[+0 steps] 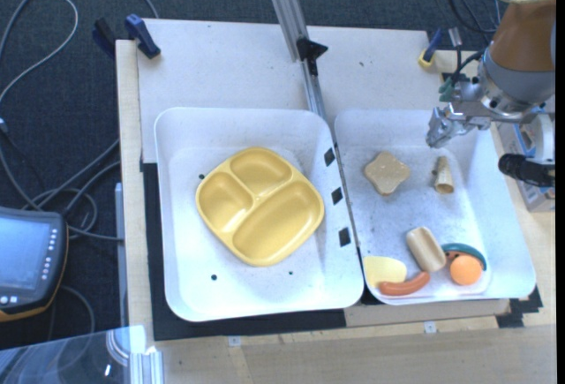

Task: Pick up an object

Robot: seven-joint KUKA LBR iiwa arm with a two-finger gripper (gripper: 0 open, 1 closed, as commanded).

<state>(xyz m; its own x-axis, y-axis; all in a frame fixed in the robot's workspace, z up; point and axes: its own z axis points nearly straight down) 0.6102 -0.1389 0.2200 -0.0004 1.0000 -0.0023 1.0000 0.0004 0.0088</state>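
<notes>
Your grey arm with its orange band reaches in at the upper right of the frame; its claw (439, 133) hangs over the top edge of the right shallow white bin (499, 223), and you cannot tell from here whether it is open or closed; nothing shows in its grip. Below it lie a tan toast-shaped piece (387, 172) and a small beige cone (442, 175); a tan cylinder (425, 248), an orange ball (465, 269), a yellow wedge (385, 268) and a red sausage (404, 286) crowd the bin's lower edge. The left white bin (177, 197) carries a yellow divided plastic plate (259, 205), centre left.
</notes>
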